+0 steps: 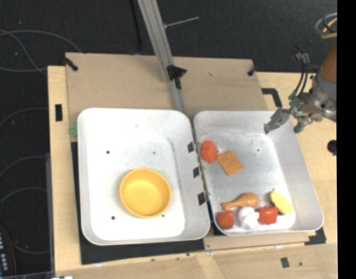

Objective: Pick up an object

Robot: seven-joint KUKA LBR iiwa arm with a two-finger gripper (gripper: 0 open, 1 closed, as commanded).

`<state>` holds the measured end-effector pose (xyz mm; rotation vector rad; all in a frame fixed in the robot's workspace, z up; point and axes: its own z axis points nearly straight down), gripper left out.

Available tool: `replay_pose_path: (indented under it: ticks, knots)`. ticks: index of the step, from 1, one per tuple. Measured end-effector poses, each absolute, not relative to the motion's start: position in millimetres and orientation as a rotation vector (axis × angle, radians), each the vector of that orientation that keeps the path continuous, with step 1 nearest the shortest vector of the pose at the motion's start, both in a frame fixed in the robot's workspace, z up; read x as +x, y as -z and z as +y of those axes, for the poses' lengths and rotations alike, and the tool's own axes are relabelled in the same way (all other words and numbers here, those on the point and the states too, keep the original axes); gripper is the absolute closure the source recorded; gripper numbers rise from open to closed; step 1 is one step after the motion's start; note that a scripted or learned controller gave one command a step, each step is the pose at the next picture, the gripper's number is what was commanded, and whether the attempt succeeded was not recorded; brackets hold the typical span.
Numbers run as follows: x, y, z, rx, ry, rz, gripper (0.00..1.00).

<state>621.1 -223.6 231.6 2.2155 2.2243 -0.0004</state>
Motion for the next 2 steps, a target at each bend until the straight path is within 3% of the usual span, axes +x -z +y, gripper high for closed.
replay_pose_path:
  ticks: [1,2]
  knots:
    - [620.9,-232,-224,2.215,0.002,2.224,0.0]
    - [615.9,-187,-220,2.221,0.006,2.223,0.0]
